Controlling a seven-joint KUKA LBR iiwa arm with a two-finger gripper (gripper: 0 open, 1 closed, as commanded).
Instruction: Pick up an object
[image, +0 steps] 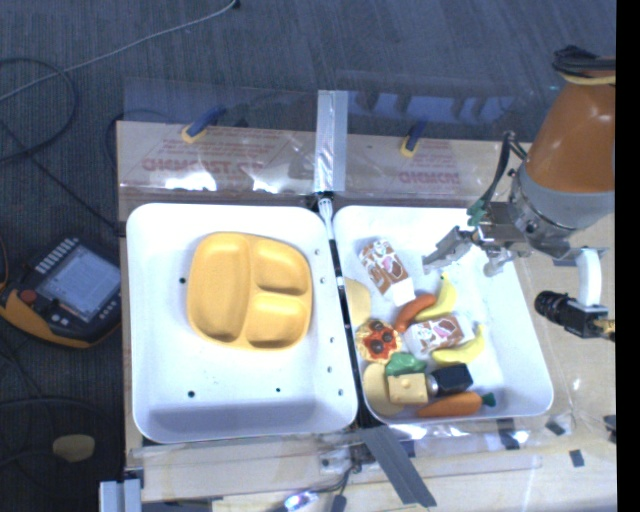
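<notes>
The right bin (525, 345) holds a heap of toy food. There is a red-and-white packet (384, 265), a second packet (438, 334), a carrot (414, 309), a banana (466, 350), a yellow cheese block (405, 388), a black block (450, 378) and another carrot (450, 405). My gripper (471, 256) hangs over the bin's back right part, above and just right of the heap. Its two fingers are spread open with nothing between them.
A yellow divided tray (248, 288) lies in the left bin (160, 380). A metal divider strip (331, 140) runs between the bins at the back. A handheld pendant (62, 290) rests on the floor to the left. The arm's orange band (580, 130) stands over the bench's right edge.
</notes>
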